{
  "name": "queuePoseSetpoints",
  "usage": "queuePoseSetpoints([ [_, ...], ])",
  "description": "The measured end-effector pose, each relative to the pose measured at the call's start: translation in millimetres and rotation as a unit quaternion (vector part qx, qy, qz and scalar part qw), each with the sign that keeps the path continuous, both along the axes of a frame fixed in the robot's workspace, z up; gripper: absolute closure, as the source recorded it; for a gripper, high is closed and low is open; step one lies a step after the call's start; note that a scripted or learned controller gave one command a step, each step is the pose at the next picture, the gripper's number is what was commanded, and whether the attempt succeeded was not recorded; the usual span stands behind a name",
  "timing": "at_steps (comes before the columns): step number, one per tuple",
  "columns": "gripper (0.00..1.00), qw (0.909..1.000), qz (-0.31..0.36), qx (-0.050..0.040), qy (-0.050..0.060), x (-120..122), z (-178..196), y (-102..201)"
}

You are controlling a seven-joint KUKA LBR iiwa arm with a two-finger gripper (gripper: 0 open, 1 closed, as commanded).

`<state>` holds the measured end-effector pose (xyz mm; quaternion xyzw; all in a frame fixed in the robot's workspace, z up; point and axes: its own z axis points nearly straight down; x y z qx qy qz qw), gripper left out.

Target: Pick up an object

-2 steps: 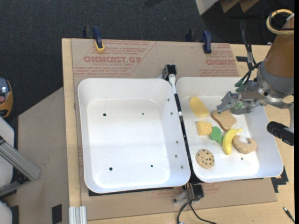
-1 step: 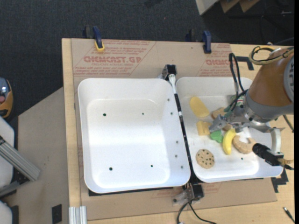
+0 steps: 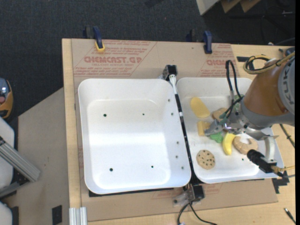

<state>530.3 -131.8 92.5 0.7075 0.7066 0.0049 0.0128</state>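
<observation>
The right bin [image 3: 224,174] holds several small food-like items. A yellow oval piece [image 3: 200,108] lies toward the back, and a small yellow block [image 3: 202,128] sits in front of it. A chocolate-chip cookie [image 3: 206,159] lies near the front. A yellow banana [image 3: 228,144], a green piece [image 3: 217,136] and a tan piece [image 3: 242,146] crowd together in the middle. My gripper [image 3: 222,126] hangs low over this cluster, right above the green piece. The arm's orange band [image 3: 265,95] hides the bin's right part.
The left bin [image 3: 93,125] is bare white with a few dark dots. A black divider strip [image 3: 180,121] runs between the bins. Blue clamps [image 3: 98,37] [image 3: 207,41] hold the cardboard at the back. Black cables [image 3: 230,81] loop by the arm.
</observation>
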Motion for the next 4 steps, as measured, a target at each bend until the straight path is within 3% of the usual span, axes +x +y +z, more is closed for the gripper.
queuePoseSetpoints([
  [1, 0.00, 1.0000, 0.003, 0.0039, 0.008, 75.4, -5.5, 13.0],
  [2, 0.00, 0.9999, 0.001, 0.0047, 0.009, 73.4, -5.3, 12.2],
  [3, 0.00, 0.9999, 0.002, 0.0039, 0.010, 138.2, -4.1, -6.8],
  [4, 0.00, 0.9999, 0.002, 0.0050, 0.011, 101.9, -5.1, 32.0],
])
